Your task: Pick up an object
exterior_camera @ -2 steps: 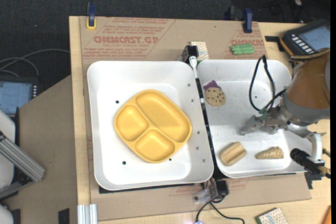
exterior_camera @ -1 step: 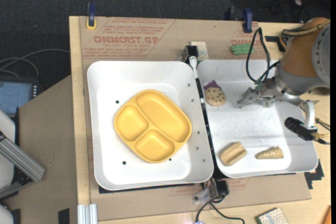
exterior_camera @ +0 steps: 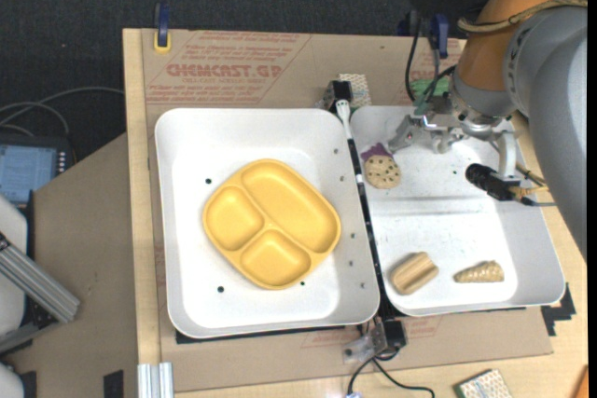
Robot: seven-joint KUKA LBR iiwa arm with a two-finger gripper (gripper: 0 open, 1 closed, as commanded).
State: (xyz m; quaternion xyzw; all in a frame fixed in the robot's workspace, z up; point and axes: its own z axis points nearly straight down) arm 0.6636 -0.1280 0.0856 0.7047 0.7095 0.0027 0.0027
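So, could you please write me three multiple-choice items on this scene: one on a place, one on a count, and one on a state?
1. Where does the yellow divided plate lie?
A. in the left bin
B. in the right bin
C. on the bare bench

2. How many compartments does that plate have?
A. two
B. three
C. five

3. How does the cookie lie?
A. on the yellow plate
B. stacked on the bread roll
C. loose on the right bin's floor, near its left wall

Answers:
1 A, the plate sits on the floor of the left bin.
2 B, ridges split it into three hollows.
3 C, it rests in the right bin, apart from the bread roll.
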